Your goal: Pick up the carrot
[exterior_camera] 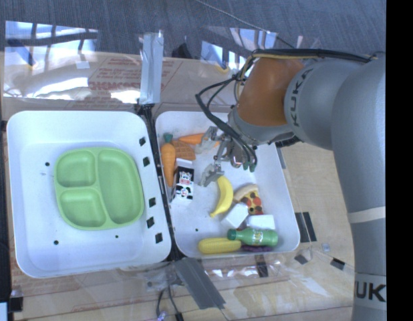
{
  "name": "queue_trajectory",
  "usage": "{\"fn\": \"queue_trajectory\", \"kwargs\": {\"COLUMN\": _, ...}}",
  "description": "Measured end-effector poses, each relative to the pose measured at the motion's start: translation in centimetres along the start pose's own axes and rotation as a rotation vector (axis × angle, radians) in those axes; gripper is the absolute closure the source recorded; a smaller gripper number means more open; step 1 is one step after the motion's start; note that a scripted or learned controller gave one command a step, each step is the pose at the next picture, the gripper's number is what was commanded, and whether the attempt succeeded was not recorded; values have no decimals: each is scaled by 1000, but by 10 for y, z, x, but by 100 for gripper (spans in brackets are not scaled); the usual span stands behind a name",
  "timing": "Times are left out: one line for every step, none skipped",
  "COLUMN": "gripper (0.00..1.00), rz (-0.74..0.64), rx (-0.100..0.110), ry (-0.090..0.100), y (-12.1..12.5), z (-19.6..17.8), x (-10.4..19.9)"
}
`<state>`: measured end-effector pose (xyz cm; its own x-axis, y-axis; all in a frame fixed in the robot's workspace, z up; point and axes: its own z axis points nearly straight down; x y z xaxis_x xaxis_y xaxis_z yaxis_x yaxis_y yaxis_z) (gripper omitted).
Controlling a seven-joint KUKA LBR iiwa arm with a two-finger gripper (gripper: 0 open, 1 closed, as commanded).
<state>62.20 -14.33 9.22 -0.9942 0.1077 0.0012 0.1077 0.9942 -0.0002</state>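
Arm (pixel 313 105) covers the top right of the right bin (pixel 287 199); its wrist hides part of the bin's back wall and whatever sits under it. Tool (pixel 223 159) is small and blurry, metal fingers pointing down-left over the bin's upper middle. Cannot tell how far apart they are; nothing visible between them, so no grasp seen. Tool tip sits just above the banana (pixel 223 196), near but apart from the carrot.

Carrot (pixel 168 164) lies along the right bin's left wall, upright in view, green top toward the back. A second orange piece (pixel 190 139) lies just right of its top, partly under the tool, hard to identify. Small black-and-white carton (pixel 184 182) is right beside the carrot.

Lower right of the bin is cluttered: green bottle (pixel 254 237), yellow item (pixel 218 246), white block (pixel 236 215), overlapping. Left bin (pixel 26 246) holds a green divided plate (pixel 99 187).
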Motion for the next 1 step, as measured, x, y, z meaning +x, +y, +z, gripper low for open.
{"fn": "queue_trajectory", "kwargs": {"gripper": 0, "rz": 347, "rx": 19, "ry": -4, "y": 23, "z": -13, "x": -21}}
